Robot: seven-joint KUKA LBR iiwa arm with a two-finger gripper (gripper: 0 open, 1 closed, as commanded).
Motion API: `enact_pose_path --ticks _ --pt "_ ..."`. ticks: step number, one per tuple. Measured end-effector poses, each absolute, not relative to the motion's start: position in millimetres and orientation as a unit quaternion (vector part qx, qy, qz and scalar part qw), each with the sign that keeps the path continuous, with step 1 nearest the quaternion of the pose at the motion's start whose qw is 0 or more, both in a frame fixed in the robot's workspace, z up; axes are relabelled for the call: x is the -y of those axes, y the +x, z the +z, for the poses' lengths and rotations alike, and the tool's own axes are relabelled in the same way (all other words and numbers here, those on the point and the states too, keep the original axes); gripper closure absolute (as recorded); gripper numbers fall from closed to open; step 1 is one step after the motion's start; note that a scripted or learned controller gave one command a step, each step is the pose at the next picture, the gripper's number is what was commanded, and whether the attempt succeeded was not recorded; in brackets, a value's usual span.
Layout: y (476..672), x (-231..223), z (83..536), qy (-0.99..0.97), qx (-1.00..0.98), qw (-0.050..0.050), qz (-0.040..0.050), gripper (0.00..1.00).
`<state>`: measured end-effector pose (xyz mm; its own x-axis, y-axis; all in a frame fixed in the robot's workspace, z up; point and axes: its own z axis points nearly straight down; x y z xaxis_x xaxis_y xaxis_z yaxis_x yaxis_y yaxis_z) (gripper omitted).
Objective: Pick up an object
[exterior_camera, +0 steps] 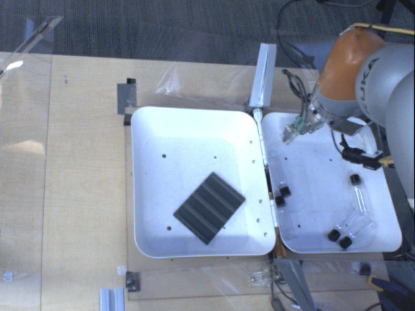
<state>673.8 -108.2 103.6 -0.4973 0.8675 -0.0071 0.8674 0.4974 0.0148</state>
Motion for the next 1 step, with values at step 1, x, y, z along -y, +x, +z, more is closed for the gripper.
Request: enact_pose_path --ticks 1 --pt "676.5 106.8 117.2 0.500 -0.866 0.011 0.0071 1.00"
